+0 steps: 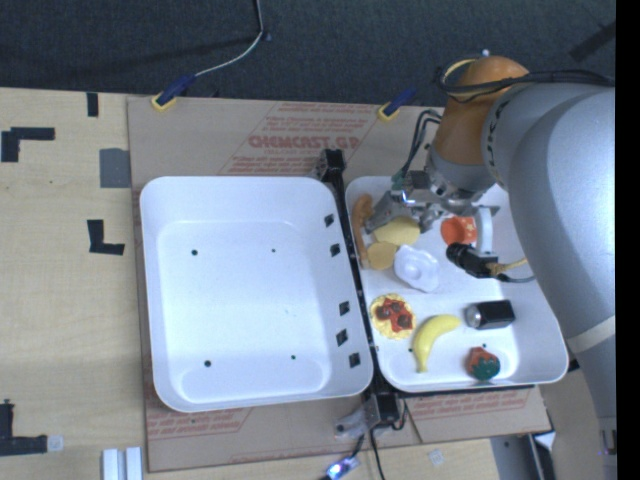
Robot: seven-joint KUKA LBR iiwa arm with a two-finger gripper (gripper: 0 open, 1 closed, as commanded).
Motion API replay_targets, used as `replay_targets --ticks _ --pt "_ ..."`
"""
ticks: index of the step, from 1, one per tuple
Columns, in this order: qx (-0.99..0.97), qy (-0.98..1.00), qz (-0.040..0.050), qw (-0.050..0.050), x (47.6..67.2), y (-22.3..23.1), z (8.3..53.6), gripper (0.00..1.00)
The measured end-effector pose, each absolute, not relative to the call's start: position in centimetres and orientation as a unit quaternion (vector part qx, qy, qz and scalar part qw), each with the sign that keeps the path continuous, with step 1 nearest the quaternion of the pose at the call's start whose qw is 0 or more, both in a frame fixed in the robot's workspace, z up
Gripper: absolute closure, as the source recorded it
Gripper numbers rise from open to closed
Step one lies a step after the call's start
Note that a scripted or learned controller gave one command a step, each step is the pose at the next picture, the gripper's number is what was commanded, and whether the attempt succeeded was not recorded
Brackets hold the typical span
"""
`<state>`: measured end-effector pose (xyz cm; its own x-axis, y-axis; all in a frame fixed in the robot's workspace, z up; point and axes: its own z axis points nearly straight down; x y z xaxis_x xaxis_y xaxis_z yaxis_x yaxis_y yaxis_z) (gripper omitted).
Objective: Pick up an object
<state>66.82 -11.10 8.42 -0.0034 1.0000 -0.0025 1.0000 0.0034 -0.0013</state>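
Gripper low over crowded right bin, finger state unclear, banana, pizza toy nearby

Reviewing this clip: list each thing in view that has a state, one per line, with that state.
gripper: low in the right bin, over the pale items at its far left
right bin: holds several items
banana: lying flat, untouched
pizza toy: lying flat
black and silver block: lying on its side
white lump: resting beside the gripper
left bin: white floor bare
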Motion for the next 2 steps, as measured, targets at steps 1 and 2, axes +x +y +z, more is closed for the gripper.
replay_targets --ticks 1,2 --pt "0.707 0.707 -0.0007 0.0 66.8 -14.0 8.4 0.0" --pt "0.706 0.708 0.0002 0.002 67.0 -13.8 9.6 1.0"
